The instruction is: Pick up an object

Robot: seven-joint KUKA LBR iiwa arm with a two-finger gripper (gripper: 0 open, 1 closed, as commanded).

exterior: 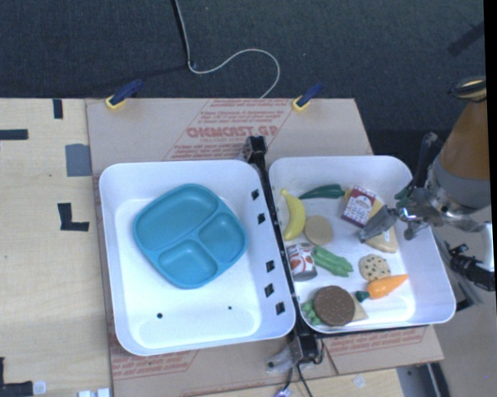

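Note:
The right bin [426, 309] holds several toy foods: a yellow banana [293, 215], a green pepper [321, 192], a red box [358, 205], a tan disc [319, 230], a small can [301, 261], a green pickle [333, 261], a chip cookie [373, 267], an orange carrot [386, 285] and a brown burger patty [334, 305]. A pale cheese wedge [385, 243] lies near the right wall. My gripper [389, 225] hangs low over the bin's right side, just above the cheese wedge and right of the red box. Nothing shows in its grasp.
The left bin [122, 322] holds a blue divided plate [190, 234]. A black divider [271, 234] runs between the bins. The arm's grey and orange body [465, 163] stands beyond the right bin's right wall. A white cable [226, 63] loops at the back.

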